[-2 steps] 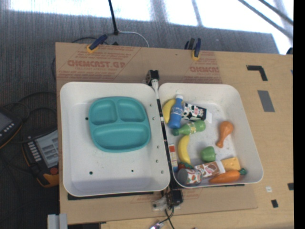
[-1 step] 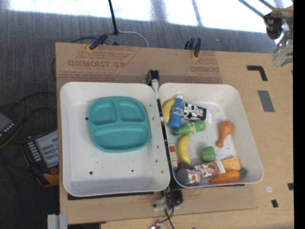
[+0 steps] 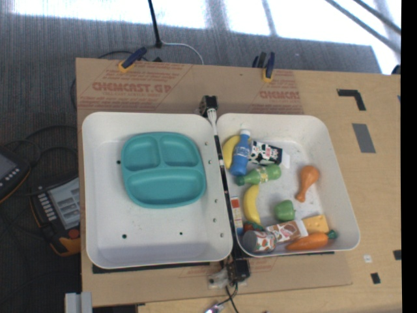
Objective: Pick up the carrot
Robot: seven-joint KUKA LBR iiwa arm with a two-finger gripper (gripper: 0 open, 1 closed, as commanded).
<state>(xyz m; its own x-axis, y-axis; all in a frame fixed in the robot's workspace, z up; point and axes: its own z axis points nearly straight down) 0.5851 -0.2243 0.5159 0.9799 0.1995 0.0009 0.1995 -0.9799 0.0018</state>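
Note:
The carrot (image 3: 307, 242) is orange with a green tip at its right end. It lies on its side against the front wall of the right bin (image 3: 339, 168), near the front right corner. A cheese wedge (image 3: 316, 223) sits just behind it and a small carton (image 3: 285, 231) touches its left end.
The right bin also holds a blue bottle (image 3: 240, 152), two bananas (image 3: 251, 203), a green bottle (image 3: 262, 175), a cow-print carton (image 3: 267, 152), a chicken drumstick (image 3: 307, 180), a green pepper (image 3: 284, 210) and a can (image 3: 255, 240). A teal divided plate (image 3: 163, 169) lies in the left bin (image 3: 98, 240).

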